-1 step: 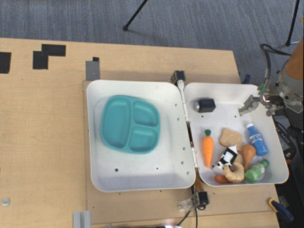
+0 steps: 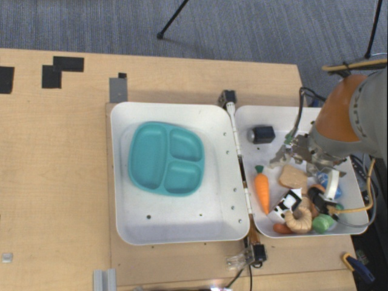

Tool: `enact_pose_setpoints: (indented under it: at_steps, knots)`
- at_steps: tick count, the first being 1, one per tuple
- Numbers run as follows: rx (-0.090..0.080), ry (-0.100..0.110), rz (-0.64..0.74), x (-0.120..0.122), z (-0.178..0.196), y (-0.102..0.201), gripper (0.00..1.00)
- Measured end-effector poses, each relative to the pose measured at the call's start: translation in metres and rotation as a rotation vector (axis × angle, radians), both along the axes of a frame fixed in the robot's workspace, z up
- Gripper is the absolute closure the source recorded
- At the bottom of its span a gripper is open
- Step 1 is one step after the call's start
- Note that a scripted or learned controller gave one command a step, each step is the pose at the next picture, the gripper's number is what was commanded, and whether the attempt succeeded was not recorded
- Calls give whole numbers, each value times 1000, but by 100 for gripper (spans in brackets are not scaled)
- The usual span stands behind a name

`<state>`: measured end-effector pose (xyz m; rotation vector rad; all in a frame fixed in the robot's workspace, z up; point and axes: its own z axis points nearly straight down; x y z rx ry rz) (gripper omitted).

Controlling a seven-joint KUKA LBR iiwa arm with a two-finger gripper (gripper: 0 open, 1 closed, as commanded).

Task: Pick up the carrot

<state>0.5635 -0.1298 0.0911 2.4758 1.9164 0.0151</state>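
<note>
Grey carpet runs across the top of my view, and below it sits the pale wooden bench (image 2: 54, 180) with black tape patches near its left end. Two shallow white bins lie side by side on it. I see the left bin (image 2: 176, 220) carrying a teal divided plate (image 2: 165, 157) — three compartments, nothing in them.

In the right bin (image 2: 276, 117) the carrot (image 2: 262, 190) lies against the left wall, green stub pointing up-view, orange tip pointing down toward the near edge. Just right of it are a slice of toast (image 2: 293, 176), a small black-and-white toy (image 2: 287, 205), a tan curled piece (image 2: 299, 221) and a green ball (image 2: 323, 223). A dark block (image 2: 263, 134) rests apart, near the bin's far end.

From the right, the arm (image 2: 354, 111) reaches in, orange band showing above the wrist. Its gripper (image 2: 306, 156) hangs over the middle of the right bin, close to the toast and clear of the carrot — I cannot tell how the tool stands, since the wrist hardware covers it.
</note>
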Motion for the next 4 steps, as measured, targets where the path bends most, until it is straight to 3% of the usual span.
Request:
enact_pose_setpoints:
  at_steps: [1, 2, 3, 4]
  knots:
    - [-13, -13, 109, -48, 1, 40, 0]
    - [1, -19, -371, -50, 1, 42, 0]
    - [4, -11, -686, -39, 1, 41, 0]
    - [17, 10, -726, -74, 96, 121, 0]
